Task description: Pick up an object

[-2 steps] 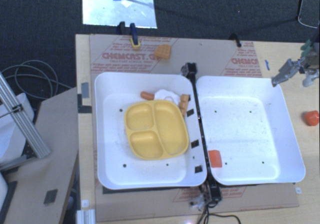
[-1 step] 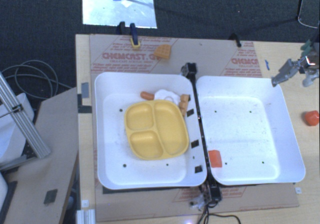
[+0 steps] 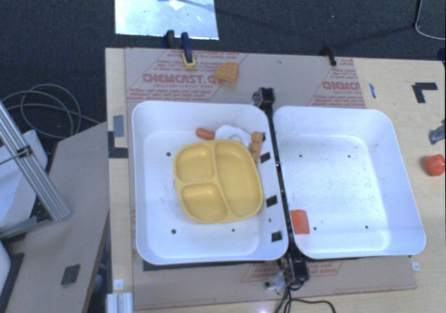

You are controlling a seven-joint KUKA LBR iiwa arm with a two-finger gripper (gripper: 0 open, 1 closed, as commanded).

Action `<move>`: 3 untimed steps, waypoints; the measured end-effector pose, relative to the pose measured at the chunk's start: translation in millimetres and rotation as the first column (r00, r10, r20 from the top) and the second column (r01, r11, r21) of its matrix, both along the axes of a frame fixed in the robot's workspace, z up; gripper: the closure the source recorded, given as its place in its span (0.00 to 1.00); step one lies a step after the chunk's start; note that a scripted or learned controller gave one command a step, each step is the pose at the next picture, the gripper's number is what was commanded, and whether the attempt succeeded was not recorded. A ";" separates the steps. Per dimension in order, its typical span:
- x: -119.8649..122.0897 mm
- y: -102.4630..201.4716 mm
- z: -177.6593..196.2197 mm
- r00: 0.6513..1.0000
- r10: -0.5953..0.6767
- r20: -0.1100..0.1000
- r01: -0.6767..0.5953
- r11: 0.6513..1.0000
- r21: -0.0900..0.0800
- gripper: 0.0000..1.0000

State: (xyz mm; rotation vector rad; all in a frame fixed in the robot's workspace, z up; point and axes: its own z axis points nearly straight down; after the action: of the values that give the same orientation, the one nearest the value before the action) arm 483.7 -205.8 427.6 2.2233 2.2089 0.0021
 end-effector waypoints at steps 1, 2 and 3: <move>3.1 4.3 -2.2 1.000 0.009 -0.002 -0.009 1.000 0.002 0.00; 3.1 4.3 -2.2 1.000 0.009 -0.002 -0.009 1.000 0.002 0.00; 11.1 92.9 -67.1 1.000 0.020 -0.009 -0.020 1.000 0.008 0.00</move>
State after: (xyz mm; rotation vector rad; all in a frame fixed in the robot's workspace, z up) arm 494.8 -112.9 360.5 2.2096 2.2389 0.0012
